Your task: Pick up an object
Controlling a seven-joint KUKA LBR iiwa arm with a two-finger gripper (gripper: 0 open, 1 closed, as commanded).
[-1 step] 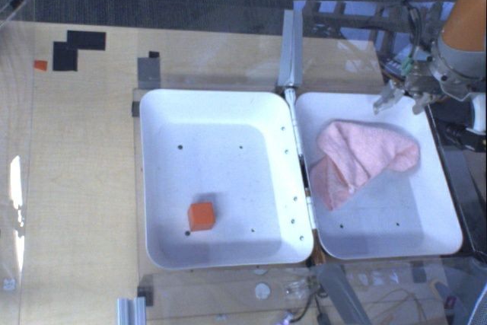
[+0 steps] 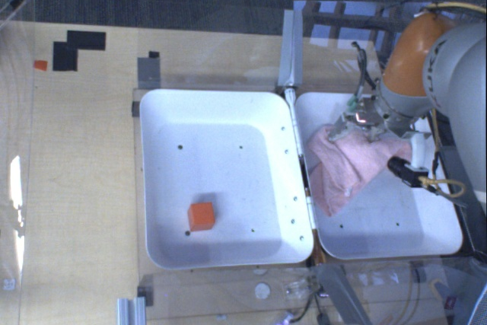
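Two shallow white bins sit side by side on the wooden counter, approx. centre frame. Left bin: one small orange block resting on the floor, toward the near-left part, well apart from all walls. Right bin: a pink cloth, crumpled, lying in the left half and touching or close to the left wall; upper right corner of the cloth is drawn up toward the arm. Arm enters from the right, grey w/ orange band above the wrist. Fingers are down at the upper edge of the cloth, in contact w/ it or just above. How far open the fingers are: cannot tell, since wrist hardware and cloth folds hide the tips. Whether cloth is actually pinched: cannot tell. Misc. on counter, far left: black L-shaped mark and a small orange mark beside it, both well apart from the bins.
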